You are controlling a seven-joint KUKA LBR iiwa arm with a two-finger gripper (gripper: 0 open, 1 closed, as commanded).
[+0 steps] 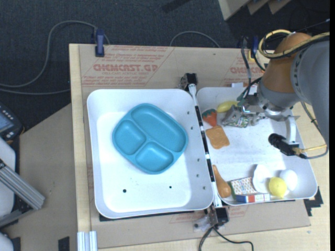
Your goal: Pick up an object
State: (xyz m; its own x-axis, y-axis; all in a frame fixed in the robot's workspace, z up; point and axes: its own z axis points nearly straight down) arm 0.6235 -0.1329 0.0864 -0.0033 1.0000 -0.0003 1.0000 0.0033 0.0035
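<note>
In the camera view, the grey arm (301,67) reached in from the right, and its gripper (242,116) hung low over the far left part of the right bin (293,195), the landmark for what follows. Whether the tips were apart or together could not be told, since the metal parts there blurred into one mass, and nothing could be seen between them. Just beside the gripper, toward the bin's left wall, lay a yellow piece (225,106), a red piece (210,118) and an orange block (217,137), all resting on the bin floor. Well apart from the gripper, at the bin's near edge, sat a yellow ball (277,187), a white ball (289,178), a small printed box (244,186) and an orange stick (221,182) against the left wall. In the left bin (99,140), which touched the right bin along their shared edge, a blue divided tray (149,138) lay in the middle. By the look of it, the pick had not yet been made: the gripper appeared to be at the approach stage above the cluster by the left wall, and closing on one piece and lifting it clear of the bin were what remained.
</note>
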